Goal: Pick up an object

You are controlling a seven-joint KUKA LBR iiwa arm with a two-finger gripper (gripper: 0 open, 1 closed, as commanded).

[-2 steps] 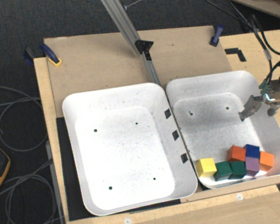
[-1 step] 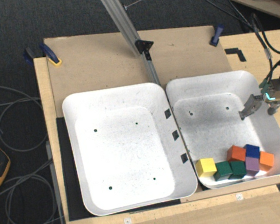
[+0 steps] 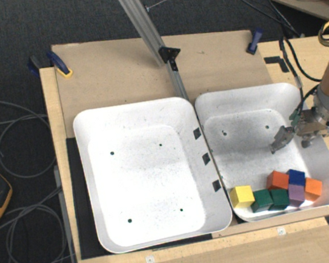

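Camera view: gripper (image 3: 291,138) spread wide, empty; yellow block (image 3: 242,195), judged light and rigid, is best taken by opposite flat faces near right bin's (image 3: 322,162) front edge.

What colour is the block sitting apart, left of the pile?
Yellow block, clear in the camera view.

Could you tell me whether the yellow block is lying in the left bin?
No, the yellow block lies in the right bin, at its near edge beside the other blocks.
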